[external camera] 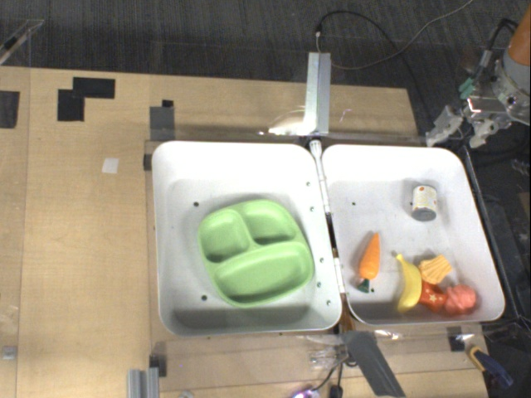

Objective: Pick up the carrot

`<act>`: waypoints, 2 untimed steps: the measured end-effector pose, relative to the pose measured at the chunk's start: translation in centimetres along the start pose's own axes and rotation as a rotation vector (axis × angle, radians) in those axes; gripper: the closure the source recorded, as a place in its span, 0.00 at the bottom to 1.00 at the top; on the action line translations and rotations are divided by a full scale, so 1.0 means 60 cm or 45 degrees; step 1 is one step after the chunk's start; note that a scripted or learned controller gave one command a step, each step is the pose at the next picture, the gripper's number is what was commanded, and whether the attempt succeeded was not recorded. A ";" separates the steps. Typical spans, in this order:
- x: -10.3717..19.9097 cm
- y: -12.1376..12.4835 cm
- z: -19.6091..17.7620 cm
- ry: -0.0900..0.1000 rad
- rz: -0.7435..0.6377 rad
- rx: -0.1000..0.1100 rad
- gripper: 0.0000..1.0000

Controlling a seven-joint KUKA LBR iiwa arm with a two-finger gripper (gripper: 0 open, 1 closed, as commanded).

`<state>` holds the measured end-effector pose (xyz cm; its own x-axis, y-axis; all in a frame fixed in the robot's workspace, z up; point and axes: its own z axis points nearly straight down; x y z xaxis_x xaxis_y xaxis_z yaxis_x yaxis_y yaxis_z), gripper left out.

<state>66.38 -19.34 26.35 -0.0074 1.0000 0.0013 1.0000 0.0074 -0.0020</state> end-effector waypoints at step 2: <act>0.158 -0.164 0.260 0.002 -0.180 0.003 0.00</act>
<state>56.41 -9.89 10.76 -0.1484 0.9889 0.0029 0.9889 0.1484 -0.0040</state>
